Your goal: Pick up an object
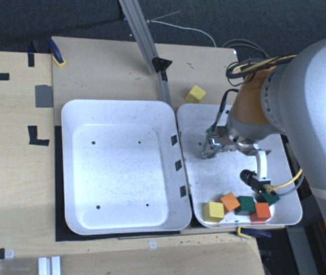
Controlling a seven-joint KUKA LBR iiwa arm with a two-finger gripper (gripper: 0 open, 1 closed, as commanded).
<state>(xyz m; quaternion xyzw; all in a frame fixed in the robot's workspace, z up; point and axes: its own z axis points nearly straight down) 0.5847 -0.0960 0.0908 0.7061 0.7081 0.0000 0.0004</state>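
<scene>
The gripper (211,148) hangs low over bare floor in the right bin (194,119), finger state impossible to tell, while the blocks, including the yellow block (213,211), crowd the near edge.

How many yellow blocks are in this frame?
2. One yellow block lies in the right bin at its near edge, beside the orange block. The other yellow block sits on the bench just beyond that bin. The arm may hide more.

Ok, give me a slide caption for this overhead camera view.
Gripper over the right bin, apart from blocks clustered at its near edge.
</scene>
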